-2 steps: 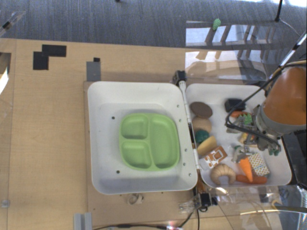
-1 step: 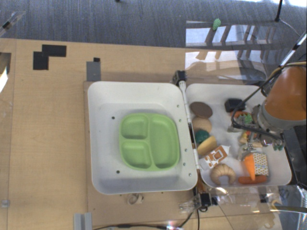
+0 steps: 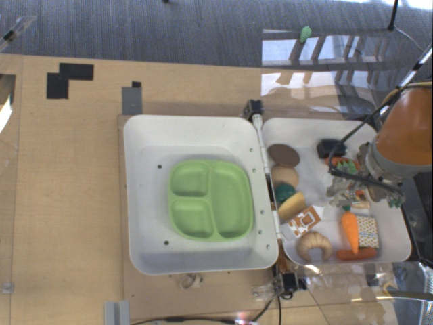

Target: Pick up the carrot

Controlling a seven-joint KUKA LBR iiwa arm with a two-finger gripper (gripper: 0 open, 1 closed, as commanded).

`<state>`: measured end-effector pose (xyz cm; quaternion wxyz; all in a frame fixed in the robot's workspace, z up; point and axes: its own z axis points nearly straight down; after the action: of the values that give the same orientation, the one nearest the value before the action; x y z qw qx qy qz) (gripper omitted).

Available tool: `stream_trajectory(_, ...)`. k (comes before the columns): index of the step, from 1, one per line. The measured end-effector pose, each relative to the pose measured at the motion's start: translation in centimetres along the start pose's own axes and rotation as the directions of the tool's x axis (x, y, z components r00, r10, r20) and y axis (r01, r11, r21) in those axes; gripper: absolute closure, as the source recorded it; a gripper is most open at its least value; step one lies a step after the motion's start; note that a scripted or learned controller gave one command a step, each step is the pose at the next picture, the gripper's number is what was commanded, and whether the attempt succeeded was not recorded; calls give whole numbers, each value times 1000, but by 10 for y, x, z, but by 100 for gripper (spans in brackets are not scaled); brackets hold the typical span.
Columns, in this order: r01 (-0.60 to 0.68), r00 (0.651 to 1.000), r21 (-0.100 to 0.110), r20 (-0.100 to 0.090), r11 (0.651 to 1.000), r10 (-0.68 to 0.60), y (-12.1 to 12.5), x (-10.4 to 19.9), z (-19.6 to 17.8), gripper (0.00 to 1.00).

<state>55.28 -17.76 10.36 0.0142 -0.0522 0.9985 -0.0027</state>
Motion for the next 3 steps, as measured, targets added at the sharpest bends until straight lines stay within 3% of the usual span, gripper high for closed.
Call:
stream_trajectory(1, 0, 1000, 0, -1, 1000, 0, 0, 0, 0, 0)
stream_trajectory(2, 31, 999, -1, -9, 1000, -31, 14, 15, 13, 0)
stream_trajectory(3, 14, 1000, -2, -8, 1000, -14, 12, 47, 12, 0)
